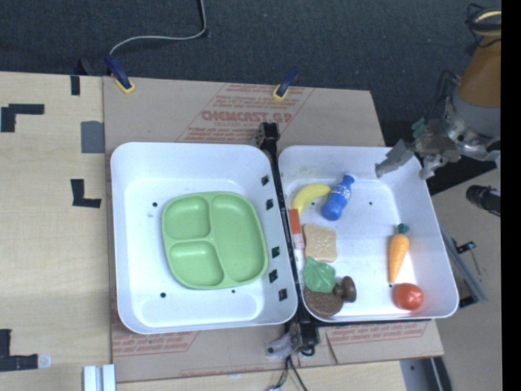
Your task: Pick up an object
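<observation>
At the frame's right edge, the gripper [407, 157], apparently open and empty, hovers over the bin rim [358, 151]; descending here risks striking it.

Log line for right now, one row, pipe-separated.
gripper over right bin far-right rim | nothing held | carrot, tomato, bottle untouched

A green divided plate [215, 239] lies in the left white bin [130, 218].
</observation>
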You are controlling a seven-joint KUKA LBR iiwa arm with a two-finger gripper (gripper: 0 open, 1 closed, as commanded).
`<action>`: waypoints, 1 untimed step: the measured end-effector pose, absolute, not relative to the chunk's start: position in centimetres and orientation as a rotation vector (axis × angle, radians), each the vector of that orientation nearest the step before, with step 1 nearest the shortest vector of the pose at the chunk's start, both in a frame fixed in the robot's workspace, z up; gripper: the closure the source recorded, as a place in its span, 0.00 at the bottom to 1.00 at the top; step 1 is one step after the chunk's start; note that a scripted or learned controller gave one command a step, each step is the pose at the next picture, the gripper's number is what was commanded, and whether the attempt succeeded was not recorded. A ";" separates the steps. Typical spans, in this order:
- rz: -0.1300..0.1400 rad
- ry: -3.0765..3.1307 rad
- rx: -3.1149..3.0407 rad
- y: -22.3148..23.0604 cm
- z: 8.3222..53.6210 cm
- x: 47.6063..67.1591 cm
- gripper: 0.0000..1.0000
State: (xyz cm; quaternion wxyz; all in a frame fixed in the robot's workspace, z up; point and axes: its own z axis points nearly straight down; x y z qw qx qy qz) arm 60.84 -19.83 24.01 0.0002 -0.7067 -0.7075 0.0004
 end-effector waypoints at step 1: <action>0.002 -2.221 -2.216 -9.7 12.9 62.0 0.00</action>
